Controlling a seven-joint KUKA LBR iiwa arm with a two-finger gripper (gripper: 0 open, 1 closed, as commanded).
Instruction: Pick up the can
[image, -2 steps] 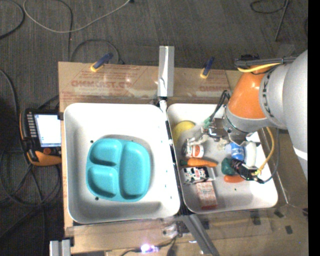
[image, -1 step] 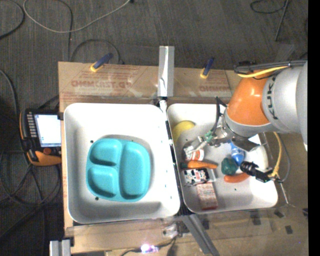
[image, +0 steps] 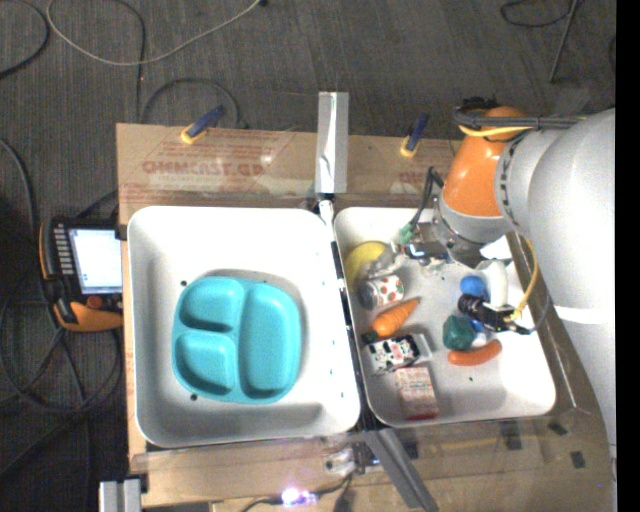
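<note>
The orange carrot (image: 397, 317) lies at a slant in the left half of the right bin (image: 520, 395), and everything else is placed from it. The can (image: 383, 291), a small white one with red marks lying on its side, sits just up and left of the carrot, so close that I cannot tell whether the two touch. Further up from the carrot, past the can, a yellow rounded thing (image: 364, 257) rests against the bin's left wall. Up and to the right of the carrot the gripper (image: 418, 246) hangs over the bin's top end, near the can but apart from it and with nothing seen in its grasp; whether it is spread or pressed together cannot be told at this slant. The grey arm (image: 570, 220) with its orange band (image: 472, 180) runs off further up and right of the carrot. Just below the carrot lies a black and white patterned thing (image: 392, 350), and below that a pinkish box (image: 416, 388). To the right of the carrot sit a dark green lump (image: 461, 331) and a red-orange piece (image: 474, 353) touching its lower edge, with a blue round thing (image: 473, 287) a little above them. Well to the left of the carrot, across the wall between the bins, the left bin (image: 150, 300) holds a turquoise divided plate (image: 240, 338).
</note>
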